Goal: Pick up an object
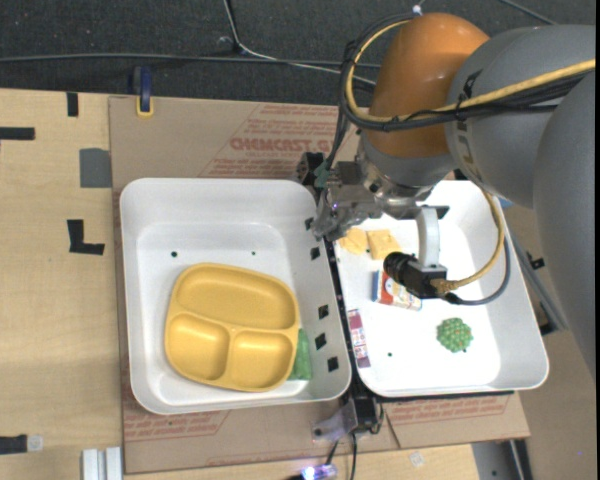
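My gripper (332, 208) hangs low over the wall between the two bins, at the upper left corner of the right bin (500, 368). Just to its right lie flat yellow pieces (372, 242). Further down in that bin are a small red, white and blue packet (400, 294) and a knobbly green ball (454, 334). The left bin (140, 268) holds a yellow divided plate (230, 326) with a green object (302, 356) wedged at its right edge. The wrist's dark hardware hides the fingertips.
A black cable fitting (408, 268) hangs from the arm over the packet. A narrow pink-labelled strip (357, 336) lies along the right bin's left wall. The bins rest on brown cardboard (230, 143); the large arm covers the upper right.
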`<action>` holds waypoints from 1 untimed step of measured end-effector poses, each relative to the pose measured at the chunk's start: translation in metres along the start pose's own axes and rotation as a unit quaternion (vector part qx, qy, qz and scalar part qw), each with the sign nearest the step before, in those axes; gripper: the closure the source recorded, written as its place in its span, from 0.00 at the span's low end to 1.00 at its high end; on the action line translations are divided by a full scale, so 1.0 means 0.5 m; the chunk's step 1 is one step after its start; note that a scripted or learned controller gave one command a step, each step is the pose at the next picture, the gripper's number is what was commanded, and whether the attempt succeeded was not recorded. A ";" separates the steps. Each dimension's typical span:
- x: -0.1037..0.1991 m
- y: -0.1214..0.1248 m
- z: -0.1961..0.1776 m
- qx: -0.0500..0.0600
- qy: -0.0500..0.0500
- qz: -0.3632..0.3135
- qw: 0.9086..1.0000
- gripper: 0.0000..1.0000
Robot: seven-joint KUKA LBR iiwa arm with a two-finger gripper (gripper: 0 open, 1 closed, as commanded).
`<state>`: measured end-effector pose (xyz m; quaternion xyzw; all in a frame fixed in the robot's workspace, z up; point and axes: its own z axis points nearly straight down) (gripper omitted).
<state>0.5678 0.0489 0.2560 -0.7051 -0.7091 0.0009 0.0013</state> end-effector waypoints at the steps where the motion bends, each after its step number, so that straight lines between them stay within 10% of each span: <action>1: 0.098 -0.036 0.010 0.000 0.000 0.000 1.000 1.00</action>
